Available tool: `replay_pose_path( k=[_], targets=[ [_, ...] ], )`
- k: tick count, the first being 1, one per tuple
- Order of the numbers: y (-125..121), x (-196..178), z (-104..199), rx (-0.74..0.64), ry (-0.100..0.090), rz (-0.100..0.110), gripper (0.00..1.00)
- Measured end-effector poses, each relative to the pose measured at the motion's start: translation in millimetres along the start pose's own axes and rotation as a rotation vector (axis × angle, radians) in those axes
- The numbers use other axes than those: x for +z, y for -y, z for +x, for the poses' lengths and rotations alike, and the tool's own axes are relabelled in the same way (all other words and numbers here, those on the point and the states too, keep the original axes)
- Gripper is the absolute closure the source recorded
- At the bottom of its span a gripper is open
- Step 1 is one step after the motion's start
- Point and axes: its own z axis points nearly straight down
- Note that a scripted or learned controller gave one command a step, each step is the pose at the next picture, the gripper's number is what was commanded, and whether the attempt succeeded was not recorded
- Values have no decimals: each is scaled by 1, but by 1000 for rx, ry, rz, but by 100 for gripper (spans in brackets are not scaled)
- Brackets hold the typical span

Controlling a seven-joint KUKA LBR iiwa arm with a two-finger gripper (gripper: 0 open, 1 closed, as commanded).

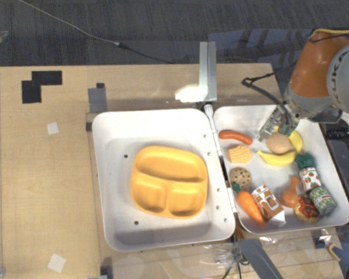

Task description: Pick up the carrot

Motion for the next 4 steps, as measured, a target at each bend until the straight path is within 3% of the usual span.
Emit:
replay_pose_path(
  k=[1, 2, 3, 4],
  targets=[
    [49, -136, -33, -448, -5, 3, 100],
    [34, -124, -46, -621, -11, 1, 100],
    [35, -139, -47, -938, -11, -2, 100],
    [30, -141, -52, -1149, -10, -3, 100]
  ],
)
